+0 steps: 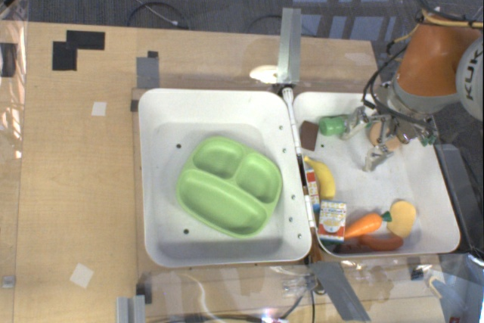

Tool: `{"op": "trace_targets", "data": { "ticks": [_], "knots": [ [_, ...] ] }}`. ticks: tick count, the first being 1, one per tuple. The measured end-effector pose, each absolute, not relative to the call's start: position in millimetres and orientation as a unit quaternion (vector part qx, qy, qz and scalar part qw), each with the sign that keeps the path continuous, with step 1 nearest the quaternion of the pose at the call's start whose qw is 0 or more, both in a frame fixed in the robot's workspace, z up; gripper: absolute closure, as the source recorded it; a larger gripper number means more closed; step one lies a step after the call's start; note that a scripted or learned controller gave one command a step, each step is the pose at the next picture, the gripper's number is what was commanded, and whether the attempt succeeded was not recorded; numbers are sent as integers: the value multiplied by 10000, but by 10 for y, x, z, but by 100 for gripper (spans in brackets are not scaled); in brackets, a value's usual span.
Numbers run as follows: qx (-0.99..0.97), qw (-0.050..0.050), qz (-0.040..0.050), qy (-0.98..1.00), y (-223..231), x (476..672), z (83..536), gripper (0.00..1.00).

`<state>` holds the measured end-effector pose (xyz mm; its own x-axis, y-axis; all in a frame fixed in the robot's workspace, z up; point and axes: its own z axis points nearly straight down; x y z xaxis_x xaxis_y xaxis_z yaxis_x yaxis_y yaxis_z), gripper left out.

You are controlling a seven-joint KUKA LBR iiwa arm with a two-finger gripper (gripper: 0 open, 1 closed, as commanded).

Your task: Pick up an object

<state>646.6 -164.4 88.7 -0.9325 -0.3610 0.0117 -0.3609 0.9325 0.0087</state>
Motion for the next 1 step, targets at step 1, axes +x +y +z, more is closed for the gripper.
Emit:
{"op": "trace_targets", "data": {
  "ticks": [1],
  "knots": [
    [1832,-115,16,-9830,-1636,6548,1062,100]
  ]
}}
